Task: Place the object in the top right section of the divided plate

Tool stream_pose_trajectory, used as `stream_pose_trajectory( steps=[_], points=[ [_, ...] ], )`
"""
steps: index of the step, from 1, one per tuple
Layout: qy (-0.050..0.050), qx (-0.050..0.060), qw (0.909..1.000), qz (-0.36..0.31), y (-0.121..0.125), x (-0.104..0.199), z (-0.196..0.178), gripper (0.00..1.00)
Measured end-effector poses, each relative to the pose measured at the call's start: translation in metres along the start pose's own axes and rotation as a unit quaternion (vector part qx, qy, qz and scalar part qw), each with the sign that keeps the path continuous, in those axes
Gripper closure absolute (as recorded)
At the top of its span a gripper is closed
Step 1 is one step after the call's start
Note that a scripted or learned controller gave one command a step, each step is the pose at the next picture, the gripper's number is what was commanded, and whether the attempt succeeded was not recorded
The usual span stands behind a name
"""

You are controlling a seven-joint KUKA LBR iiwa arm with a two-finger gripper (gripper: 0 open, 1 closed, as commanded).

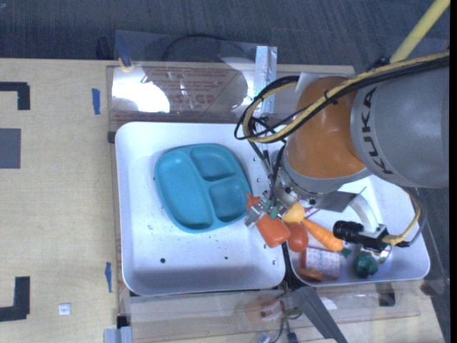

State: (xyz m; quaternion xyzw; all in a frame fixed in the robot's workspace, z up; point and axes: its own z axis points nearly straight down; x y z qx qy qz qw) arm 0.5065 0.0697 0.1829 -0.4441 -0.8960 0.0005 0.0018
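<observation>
Green ball (365, 264) and carrot-like orange toy (321, 235) in the right bin (410, 263) just right of the hand (265, 210), orange block (270, 230) touching below it, grip impossible to tell, blue divided plate (202, 186) just left, grey arm (400, 131) beyond.

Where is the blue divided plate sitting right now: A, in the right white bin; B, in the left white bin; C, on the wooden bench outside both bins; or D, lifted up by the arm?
B: the blue divided plate lies flat on the floor of the left white bin, with the arm over to its right.
</observation>
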Motion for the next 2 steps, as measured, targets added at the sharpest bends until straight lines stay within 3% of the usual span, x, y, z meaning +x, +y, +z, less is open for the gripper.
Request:
stream_pose_trajectory(
  steps=[1, 2],
  points=[
    [-0.003, -0.002, 0.9418, -0.336, 0.007, -0.0428, -0.0007, 1.0],
    [-0.003, -0.002, 0.9417, -0.336, 0.0072, -0.0425, -0.0009, 0.0]
  ],
)
